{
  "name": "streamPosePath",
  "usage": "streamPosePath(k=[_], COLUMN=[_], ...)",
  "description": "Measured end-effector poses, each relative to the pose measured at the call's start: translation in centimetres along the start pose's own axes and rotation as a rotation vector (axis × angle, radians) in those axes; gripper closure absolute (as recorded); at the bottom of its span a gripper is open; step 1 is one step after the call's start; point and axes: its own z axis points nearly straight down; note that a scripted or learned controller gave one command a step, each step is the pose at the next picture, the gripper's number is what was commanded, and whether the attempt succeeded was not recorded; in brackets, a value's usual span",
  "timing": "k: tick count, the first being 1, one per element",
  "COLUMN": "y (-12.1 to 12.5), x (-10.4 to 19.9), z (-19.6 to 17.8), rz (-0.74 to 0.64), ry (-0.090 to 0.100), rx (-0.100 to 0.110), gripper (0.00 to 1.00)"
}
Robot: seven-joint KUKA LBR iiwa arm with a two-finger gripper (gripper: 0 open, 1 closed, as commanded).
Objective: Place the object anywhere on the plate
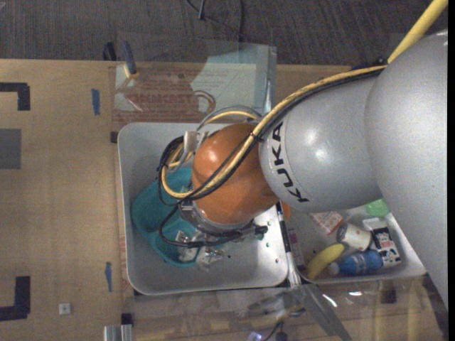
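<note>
The gripper point(202, 251) hangs low over the teal plate point(146, 215) in the left bin point(135, 155) — I cannot tell its state, or where the object is — so placement looks unconfirmed.

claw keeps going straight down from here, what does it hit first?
Most likely the teal plate in the left bin: the claw points down over the plate's right part. The wrist hides much, and height above it is unclear.

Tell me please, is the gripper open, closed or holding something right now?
Gripper: cannot be told; the arm's wrist covers most of it as it sits low over the teal plate in the left bin.
</note>
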Motion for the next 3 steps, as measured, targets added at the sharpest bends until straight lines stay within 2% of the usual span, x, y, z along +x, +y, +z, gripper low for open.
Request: streamPosePath(k=[1, 2, 3], y=[-3.1, -3.1, -3.7], x=[1.1, 1.0, 8.1], z=[-13.8, -14.7, 1.1], rz=[-0.356, -0.352, -0.587], ry=[-0.014, -0.019, -0.015], rx=[-0.011, -0.011, -0.009], gripper=[1.00, 1.00, 1.00])
